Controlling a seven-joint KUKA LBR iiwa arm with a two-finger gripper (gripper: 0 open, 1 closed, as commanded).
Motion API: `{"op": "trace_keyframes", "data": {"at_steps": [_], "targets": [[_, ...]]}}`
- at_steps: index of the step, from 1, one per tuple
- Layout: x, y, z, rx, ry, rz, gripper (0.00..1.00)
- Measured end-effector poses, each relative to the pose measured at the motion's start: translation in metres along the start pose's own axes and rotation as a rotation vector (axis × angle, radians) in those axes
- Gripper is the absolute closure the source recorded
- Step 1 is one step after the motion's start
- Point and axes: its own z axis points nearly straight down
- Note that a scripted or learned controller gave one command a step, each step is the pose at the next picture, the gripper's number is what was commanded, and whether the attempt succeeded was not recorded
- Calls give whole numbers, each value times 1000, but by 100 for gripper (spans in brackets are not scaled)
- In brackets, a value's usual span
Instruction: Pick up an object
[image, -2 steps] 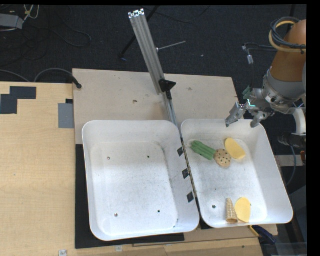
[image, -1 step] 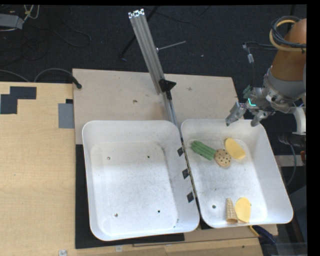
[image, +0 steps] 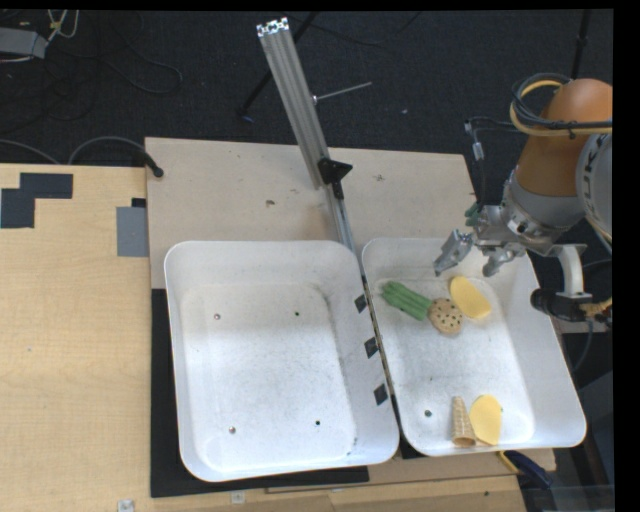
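Gripper (image: 470, 256) above right bin (image: 545, 375) far edge, jaws spread, holding nothing. Nearest candidate: yellow disc (image: 470, 297), just below gripper, touching cookie (image: 446, 318); green piece (image: 407, 299) left of cookie. Disc judged light, rigid, smooth; grip across narrow edges

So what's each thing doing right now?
Gripper: open, above the right bin, holding nothing.
Green toy: lying flat in the right bin.
Cookie: lying flat, touching the green toy.
Yellow piece: lying beside the cookie.
Cone: on its side near the front.
Left bin: sitting flat.
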Motion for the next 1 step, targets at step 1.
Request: {"op": "trace_keyframes", "data": {"at_steps": [1], "targets": [[-2,2,44,-2,-1,1,0]]}}
